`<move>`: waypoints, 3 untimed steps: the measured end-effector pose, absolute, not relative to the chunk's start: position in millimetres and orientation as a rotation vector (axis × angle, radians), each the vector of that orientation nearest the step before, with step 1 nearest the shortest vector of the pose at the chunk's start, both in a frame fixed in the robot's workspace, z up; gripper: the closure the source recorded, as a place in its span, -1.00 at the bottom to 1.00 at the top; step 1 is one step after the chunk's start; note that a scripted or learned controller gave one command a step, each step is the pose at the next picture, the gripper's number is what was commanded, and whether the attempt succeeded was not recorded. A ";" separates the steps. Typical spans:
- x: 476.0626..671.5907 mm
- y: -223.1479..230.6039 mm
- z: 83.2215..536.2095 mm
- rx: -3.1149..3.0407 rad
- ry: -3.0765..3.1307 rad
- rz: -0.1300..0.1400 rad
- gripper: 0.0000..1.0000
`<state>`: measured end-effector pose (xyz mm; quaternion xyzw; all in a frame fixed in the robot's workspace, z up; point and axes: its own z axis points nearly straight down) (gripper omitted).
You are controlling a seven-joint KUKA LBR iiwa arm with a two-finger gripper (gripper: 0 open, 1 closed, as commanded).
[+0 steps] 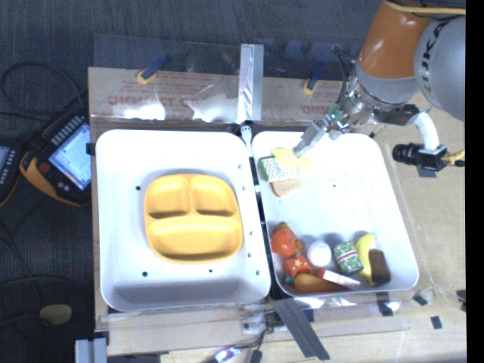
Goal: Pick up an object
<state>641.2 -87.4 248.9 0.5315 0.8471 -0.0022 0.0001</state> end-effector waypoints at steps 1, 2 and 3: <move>663.1 -130.3 109.6 1.528 2.748 -0.005 -1.00; 668.7 -111.6 90.4 1.659 2.672 -0.011 -1.00; 673.2 -110.4 100.6 1.649 2.662 0.001 1.00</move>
